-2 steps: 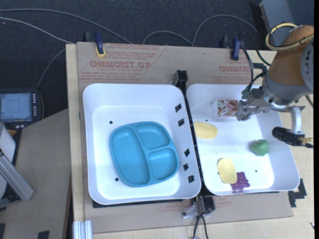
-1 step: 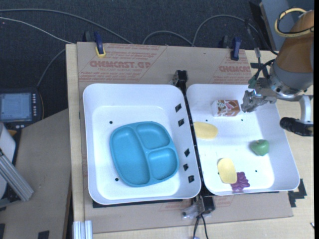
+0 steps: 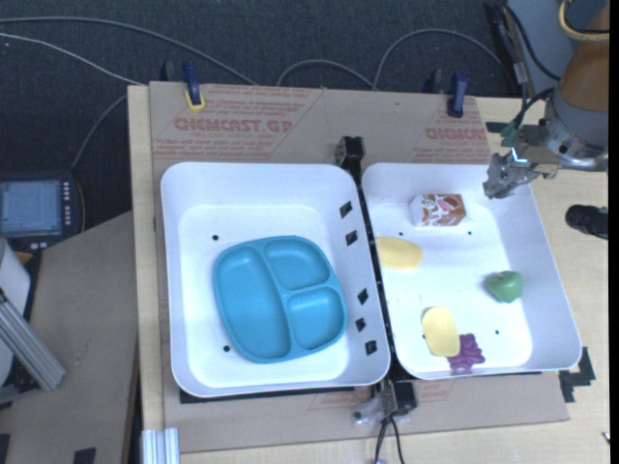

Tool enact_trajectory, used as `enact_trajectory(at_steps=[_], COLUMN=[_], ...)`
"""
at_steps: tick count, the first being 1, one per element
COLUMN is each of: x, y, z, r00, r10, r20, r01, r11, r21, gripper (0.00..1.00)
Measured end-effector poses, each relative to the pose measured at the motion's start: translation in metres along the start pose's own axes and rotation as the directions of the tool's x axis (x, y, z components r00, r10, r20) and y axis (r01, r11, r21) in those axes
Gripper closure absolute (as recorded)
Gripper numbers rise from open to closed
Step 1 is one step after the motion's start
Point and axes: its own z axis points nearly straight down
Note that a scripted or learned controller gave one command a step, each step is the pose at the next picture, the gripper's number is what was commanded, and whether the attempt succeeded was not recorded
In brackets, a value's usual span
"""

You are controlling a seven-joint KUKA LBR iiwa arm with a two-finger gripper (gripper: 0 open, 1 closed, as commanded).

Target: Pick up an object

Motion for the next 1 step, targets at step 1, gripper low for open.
enact_trajectory(at_steps=[1], x=[0.0450], y=[0.0089], z=[-0.0012], r00=[1.000], r10=[-0.004], r20=[-0.002], r01=[0.004], r11=[1.000], r21=[0.005], gripper=[1.00])
